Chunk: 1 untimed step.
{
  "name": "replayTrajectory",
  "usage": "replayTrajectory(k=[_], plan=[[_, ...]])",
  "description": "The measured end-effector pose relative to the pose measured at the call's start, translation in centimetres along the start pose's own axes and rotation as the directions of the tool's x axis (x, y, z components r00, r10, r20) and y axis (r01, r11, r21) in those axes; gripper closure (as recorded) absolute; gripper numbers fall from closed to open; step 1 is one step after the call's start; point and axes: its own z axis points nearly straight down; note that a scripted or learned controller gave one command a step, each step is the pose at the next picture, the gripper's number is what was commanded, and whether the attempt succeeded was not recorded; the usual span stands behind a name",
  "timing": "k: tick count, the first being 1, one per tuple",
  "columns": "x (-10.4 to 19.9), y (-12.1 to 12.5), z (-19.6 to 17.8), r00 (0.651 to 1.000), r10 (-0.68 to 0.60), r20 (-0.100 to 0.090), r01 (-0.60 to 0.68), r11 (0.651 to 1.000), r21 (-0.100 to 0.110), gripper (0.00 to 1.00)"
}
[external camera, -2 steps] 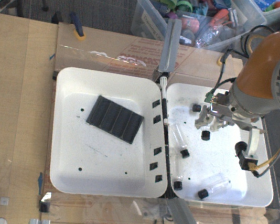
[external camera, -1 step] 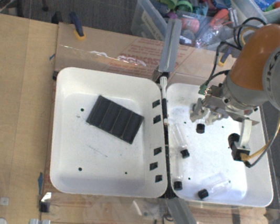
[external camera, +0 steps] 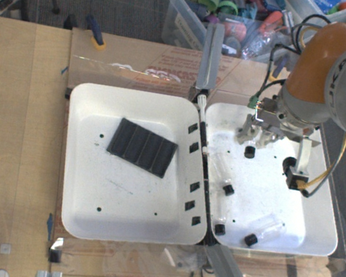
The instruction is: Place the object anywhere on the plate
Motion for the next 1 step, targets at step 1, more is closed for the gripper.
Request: replayTrajectory(k=[1], plan=[[-0.43,1.82,-0.01,1.000,-0.010,0.001,0.010,1.000,0.000,1.00]])
